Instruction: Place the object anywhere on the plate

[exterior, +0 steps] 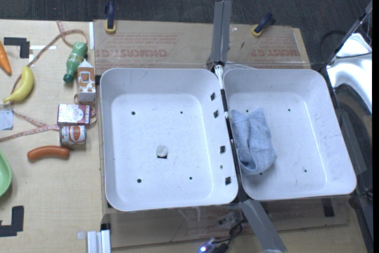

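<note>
One grey cloth (right bin)

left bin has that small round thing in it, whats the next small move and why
Probably bring the arm, now at the right edge beyond the right bin, across toward the small round object lying alone on the left bin floor. The grey cloth sits in the right bin, and I can't make out a plate to aim for.

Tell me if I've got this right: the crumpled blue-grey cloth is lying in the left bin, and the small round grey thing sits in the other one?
Not quite. The camera view shows the cloth in the right bin, against its left wall. The small round grey thing sits in the left bin.
</note>
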`<state>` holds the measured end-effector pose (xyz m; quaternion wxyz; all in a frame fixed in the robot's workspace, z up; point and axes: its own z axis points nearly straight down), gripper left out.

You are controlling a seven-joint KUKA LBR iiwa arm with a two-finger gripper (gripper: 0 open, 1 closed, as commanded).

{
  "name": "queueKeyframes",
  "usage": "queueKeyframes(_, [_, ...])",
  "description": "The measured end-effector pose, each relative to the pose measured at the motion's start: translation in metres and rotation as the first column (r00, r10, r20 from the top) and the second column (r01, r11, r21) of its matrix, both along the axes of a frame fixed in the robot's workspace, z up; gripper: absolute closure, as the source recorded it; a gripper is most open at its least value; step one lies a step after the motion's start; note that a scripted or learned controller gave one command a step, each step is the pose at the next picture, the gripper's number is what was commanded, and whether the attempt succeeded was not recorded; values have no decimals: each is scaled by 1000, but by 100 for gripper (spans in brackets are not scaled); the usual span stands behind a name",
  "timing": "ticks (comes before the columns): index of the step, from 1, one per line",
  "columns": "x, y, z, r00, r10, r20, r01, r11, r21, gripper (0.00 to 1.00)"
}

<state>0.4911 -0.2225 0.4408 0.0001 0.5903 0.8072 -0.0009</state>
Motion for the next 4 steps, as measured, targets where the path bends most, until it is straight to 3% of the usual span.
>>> queueKeyframes(4, [42,0,-1,992,-129,-1,129,992,0,100])
